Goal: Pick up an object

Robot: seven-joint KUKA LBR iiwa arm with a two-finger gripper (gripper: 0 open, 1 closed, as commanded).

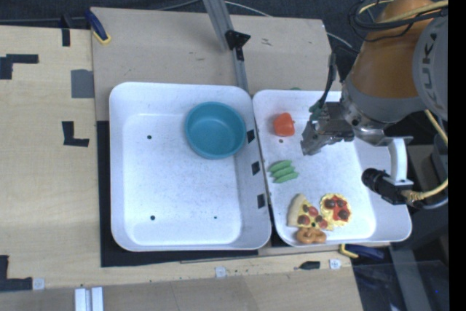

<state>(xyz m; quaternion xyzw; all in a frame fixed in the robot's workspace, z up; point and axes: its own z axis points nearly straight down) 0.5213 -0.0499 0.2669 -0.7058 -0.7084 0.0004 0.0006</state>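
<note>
The right bin [364, 178] holds a small red object [284, 124] near its back left, a green pea pod [283, 171] in the middle left, and toy pizza pieces [319, 215] near the front. My gripper [312, 143] hangs over the right bin, just right of the red object and above the pea pod. It is dark and seen from above. A blue bowl [215, 129] rests in the back right corner of the left bin [145, 186].
A grey metal pole [218, 4] slants down from the top to the gap between the bins. The arm's orange and grey body [397, 62] covers the right bin's back right part. A black cable plug [382, 186] juts over the right rim.
</note>
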